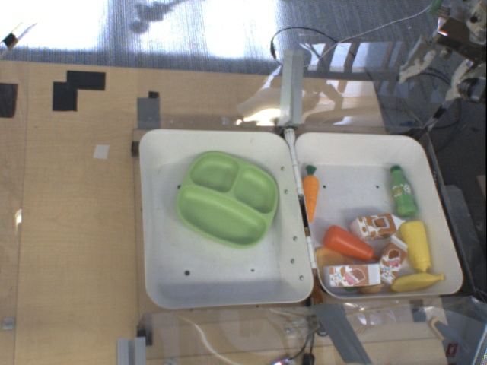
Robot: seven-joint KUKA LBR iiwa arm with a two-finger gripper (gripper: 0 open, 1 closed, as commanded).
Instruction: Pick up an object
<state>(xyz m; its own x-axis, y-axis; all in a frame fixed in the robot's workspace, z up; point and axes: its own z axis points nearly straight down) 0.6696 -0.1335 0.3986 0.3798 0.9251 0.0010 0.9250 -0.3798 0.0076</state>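
One orange, green-topped carrot (pixel 310 195) lies seemingly against the right bin's (pixel 354 175) left wall; the jaws' state I cannot tell.

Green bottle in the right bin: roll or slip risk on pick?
The green bottle lies on its side clear of the other toys, so a push would probably roll it. Its round, glossy-looking body may slip in a two-finger pinch. It looks like small toy plastic, so likely light and stiff.

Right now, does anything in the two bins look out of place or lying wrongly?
Nothing is spilled or broken. The green divided plate lies flat but turned at an angle in the left bin. In the right bin, the toy foods crowd the near corner, and the carrot lies against the divider.
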